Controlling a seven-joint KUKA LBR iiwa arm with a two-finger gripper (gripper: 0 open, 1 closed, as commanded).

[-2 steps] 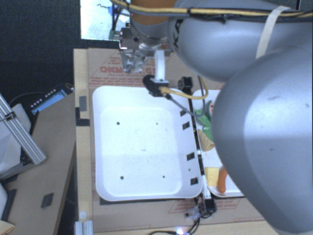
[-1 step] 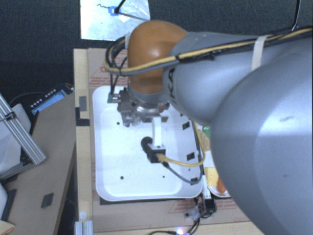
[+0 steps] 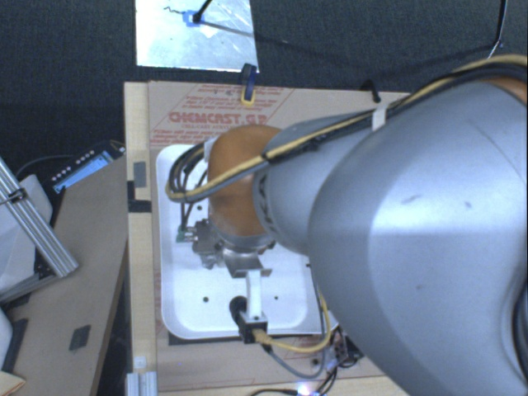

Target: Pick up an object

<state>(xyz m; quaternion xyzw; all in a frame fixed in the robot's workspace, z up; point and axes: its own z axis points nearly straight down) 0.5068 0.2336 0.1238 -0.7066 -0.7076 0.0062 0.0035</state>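
Observation:
The left white bin (image 3: 186, 304) lies under my arm, and its bare floor shows small dark holes. My gripper (image 3: 234, 261) hangs over the middle of this bin, below the orange band (image 3: 235, 180), and I see it from above and behind. The wrist body hides the space under it. I can make out no loose object on the part of the bin floor that shows. The big grey arm (image 3: 412, 221) covers the right half of the view and whatever lies beneath it there.
A cardboard sheet with red print (image 3: 223, 110) lies behind the bin, with a blue and yellow clamp (image 3: 247, 85) on its far edge. A shiny foil sheet (image 3: 194, 23) sits further back. An aluminium rail (image 3: 37, 229) slants at the left.

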